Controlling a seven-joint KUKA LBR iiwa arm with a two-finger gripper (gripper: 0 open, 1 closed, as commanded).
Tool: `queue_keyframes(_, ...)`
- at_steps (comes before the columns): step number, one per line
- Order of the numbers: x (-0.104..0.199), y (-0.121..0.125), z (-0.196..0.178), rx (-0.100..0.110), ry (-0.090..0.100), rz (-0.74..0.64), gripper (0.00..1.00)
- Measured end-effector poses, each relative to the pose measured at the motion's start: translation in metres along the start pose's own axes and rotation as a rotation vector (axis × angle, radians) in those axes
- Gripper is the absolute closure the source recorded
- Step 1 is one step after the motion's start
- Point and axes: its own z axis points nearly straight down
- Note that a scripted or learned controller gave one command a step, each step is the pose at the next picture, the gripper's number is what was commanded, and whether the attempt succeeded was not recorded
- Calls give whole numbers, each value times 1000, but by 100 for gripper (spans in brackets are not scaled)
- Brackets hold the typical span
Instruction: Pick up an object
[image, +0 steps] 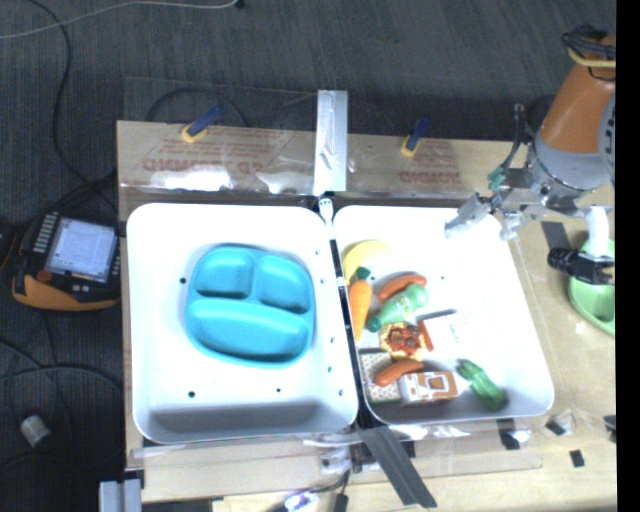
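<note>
- Here, the gripper (483, 212) hovers over the far right corner of the right bin (520, 300), its jaws apparently apart with nothing between them, though the slant of the view makes that hard to confirm.
- The objects are heaped along the bin's left side, toward the near-left of the jaws: a carrot (358, 303), a sausage (400, 284), a green piece (483, 383) near the front.
- The carrot's long axis runs front to back beside the divider.
- The left bin (160, 400) holds a blue tray (250, 303), well apart from the arm.
</note>
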Motion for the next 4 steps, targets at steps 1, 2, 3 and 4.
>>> queue_keyframes(1, 59, -11, 70, 1, -2, -65, 0)
queue_keyframes(2, 23, -35, 130, -13, -4, -11, 0)
queue_keyframes(3, 58, -42, 130, -13, -3, 381, 0)
queue_keyframes(4, 27, -91, 129, -15, -4, 457, 0)
